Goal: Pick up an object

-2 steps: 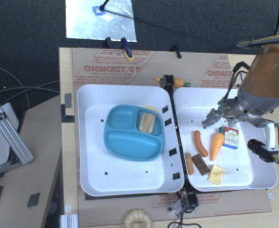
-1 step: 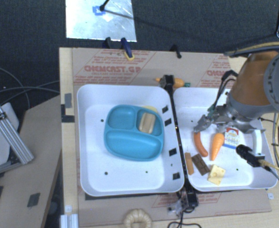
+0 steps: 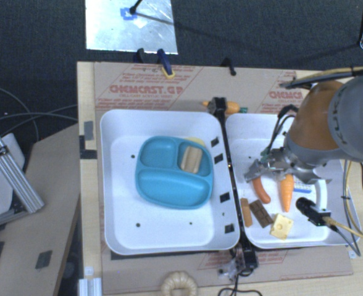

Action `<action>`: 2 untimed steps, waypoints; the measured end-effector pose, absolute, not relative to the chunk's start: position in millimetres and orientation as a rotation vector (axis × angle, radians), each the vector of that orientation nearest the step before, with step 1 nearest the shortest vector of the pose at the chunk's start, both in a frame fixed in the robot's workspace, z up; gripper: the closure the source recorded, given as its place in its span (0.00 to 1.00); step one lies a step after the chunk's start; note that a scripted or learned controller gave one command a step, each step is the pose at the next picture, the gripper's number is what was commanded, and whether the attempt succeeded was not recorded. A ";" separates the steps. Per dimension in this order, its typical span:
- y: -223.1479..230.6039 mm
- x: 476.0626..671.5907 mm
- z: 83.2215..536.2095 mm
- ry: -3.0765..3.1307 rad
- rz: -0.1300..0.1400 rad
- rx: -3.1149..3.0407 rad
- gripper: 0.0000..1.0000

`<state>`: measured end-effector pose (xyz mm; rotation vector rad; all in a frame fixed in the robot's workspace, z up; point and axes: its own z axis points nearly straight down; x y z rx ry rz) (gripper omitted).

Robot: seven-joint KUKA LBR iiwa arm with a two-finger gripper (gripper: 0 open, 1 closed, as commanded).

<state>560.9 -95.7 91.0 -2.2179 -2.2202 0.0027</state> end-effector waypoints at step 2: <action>-99.2 559.8 149.0 -2.224 -0.005 -2.225 1.00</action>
